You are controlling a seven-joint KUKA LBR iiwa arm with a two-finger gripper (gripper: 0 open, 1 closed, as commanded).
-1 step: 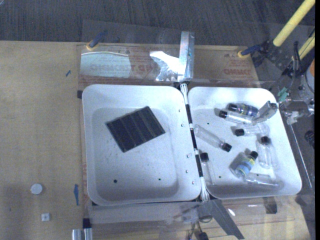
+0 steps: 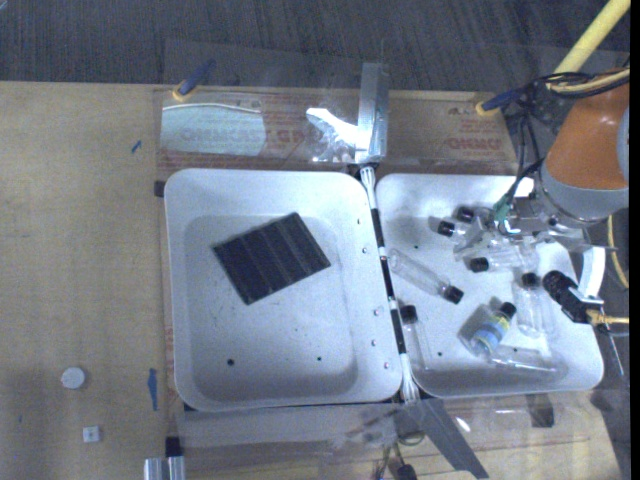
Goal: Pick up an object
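While the grey arm (image 2: 590, 158) with its orange band reaches in from the right, a wooden counter (image 2: 80, 218) carries two shallow white bins side by side. In the left bin (image 2: 200, 368) a dark ribbed mat (image 2: 271, 257) lies flat and turned at an angle, well apart from anything else. In the right bin (image 2: 420, 193) clear plastic tubes with black caps are scattered about. One long tube (image 2: 424, 276) lies aslant near the dividing wall, and a small bottle with a blue label (image 2: 488, 336) sits toward the near side. A black-capped vial (image 2: 447, 227) rests close under the arm's wrist. The gripper (image 2: 515, 223) hangs low over the far right part of this bin, among the tubes; whether its jaws stand wide or narrow cannot be made out from above. A small round white disc (image 2: 73, 377) sits on the counter at the left.
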